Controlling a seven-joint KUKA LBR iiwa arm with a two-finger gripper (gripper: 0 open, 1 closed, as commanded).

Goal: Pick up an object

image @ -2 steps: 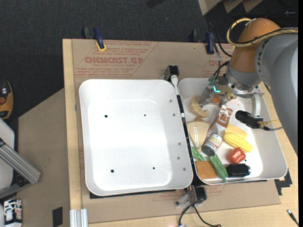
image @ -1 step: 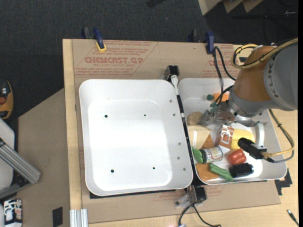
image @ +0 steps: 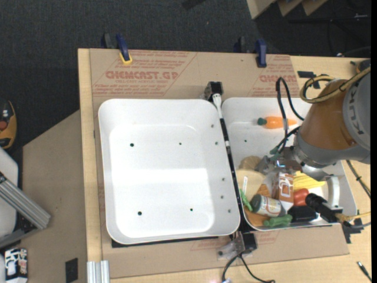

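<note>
The pincer [image: 281,165] is down in the right bin [image: 247,115], low over a heap of small things. Whether it is open or closed cannot be told, and nothing can be seen gripped in it.

Beyond the pincer, toward the bin's far wall and apart from the heap, lies a carrot [image: 273,122]. Its long axis runs across the bin and its green tip points toward the left bin [image: 159,158].

On the near side of the pincer, a bottle [image: 266,205] lies on its side, its green cap pointing toward the left bin. Between the bottle and the pincer stands a white and orange box [image: 285,187], with a yellow piece [image: 310,181] and a red piece [image: 300,197] just to its arm side. A green piece [image: 277,221] lies nearest the front rim.

Both bins sit on a brown board [image: 147,75] with red lettering, held at its far edge by blue clamps [image: 123,49]. Dark carpet [image: 88,10] surrounds the bench.
</note>
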